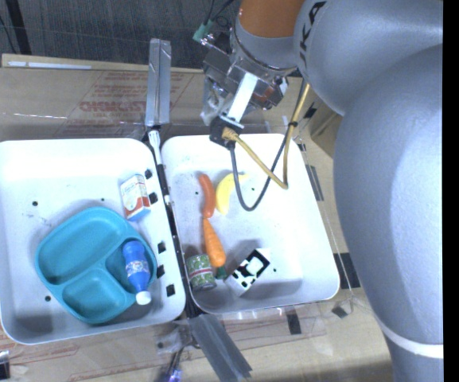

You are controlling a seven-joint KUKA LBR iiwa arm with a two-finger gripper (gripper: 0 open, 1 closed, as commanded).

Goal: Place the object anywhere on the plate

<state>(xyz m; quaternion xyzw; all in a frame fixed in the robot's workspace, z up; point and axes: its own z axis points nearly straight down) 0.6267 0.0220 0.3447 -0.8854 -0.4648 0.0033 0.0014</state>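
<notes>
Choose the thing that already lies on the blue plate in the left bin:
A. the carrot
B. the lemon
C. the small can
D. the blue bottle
D. The blue bottle lies across the right side of the blue plate; the carrot, small can and lemon are in the right bin.

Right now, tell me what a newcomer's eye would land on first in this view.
The huge grey arm fills the right side, its orange band at top centre above the right bin. Next comes the blue divided plate in the left bin, a blue bottle lying on its right edge. The right bin holds a carrot and a small can.
</notes>
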